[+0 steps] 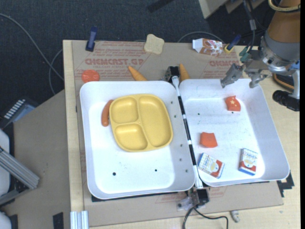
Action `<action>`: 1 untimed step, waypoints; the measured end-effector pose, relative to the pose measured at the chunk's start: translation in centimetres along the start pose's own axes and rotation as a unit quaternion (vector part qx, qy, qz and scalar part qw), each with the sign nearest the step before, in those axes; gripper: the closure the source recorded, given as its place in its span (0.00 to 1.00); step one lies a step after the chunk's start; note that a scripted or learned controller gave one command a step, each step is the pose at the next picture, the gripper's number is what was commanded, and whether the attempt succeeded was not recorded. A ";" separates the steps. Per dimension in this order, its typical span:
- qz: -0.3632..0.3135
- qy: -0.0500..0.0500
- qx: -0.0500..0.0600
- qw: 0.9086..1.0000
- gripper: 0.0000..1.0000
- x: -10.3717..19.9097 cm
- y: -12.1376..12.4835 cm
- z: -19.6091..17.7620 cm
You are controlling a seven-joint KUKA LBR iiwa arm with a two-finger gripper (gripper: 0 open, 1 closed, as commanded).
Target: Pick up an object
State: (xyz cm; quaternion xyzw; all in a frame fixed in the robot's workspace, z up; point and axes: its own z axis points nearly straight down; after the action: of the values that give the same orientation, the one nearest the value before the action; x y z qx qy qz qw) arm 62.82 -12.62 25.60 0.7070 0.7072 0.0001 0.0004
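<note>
My gripper (243,79) hangs over the far edge of the right bin (267,128), fingers spread apart and nothing between them. Just below it in the bin lies a small red-orange piece (232,103). An orange block (208,139) sits near the bin's middle. Two small cartons lie at the near side, one (210,165) at the left and one (248,160) to its right. All of these lie apart from the gripper.
The left bin (95,166) holds a yellow divided plate (141,121) and a sausage (105,113) beside it. On the board behind the bins lie a bread slice (154,43), a carrot (137,73), a red disc (90,75), a blue clip (91,38) and a carton (208,46).
</note>
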 end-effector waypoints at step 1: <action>0.001 0.000 0.003 1.000 0.00 -4.9 0.8 14.1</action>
State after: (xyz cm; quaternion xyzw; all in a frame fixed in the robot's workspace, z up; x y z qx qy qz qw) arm 63.59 -17.51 11.46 0.7077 0.7065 -0.0014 -0.0017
